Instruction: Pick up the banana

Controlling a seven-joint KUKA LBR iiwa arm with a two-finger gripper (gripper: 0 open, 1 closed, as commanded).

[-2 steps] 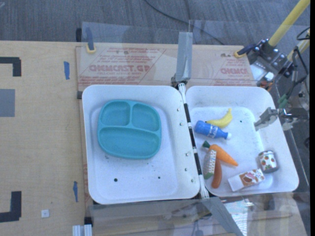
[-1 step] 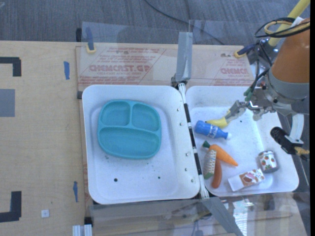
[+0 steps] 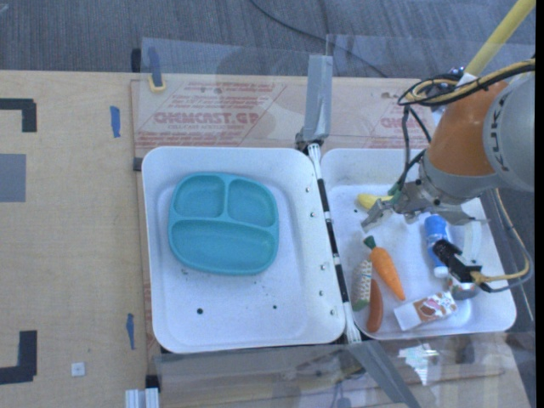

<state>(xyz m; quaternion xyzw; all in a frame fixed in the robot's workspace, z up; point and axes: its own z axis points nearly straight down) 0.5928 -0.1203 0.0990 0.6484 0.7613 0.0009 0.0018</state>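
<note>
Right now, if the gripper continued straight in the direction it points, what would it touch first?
The gripper points left and slightly down in the right bin. The banana lies just beside its tip, so it would probably meet that first, though depth is unclear from this view.

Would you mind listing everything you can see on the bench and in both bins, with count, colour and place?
divided plate: 1, teal, in the left bin
left bin: 1, white, bench centre
right bin: 1, white, beside the left bin
banana: 1, yellow, upper left of the right bin, mostly hidden by the gripper
carrot: 1, orange with a green top, middle of the right bin
corn cob: 1, pale, left of the carrot
sausage: 1, orange-brown, beside the corn cob
bottle: 1, blue and white, right of the carrot
packet: 1, white and red, lower right bin
gripper: 1, grey, over the banana end
arm: 1, grey with an orange band, from the right
</note>
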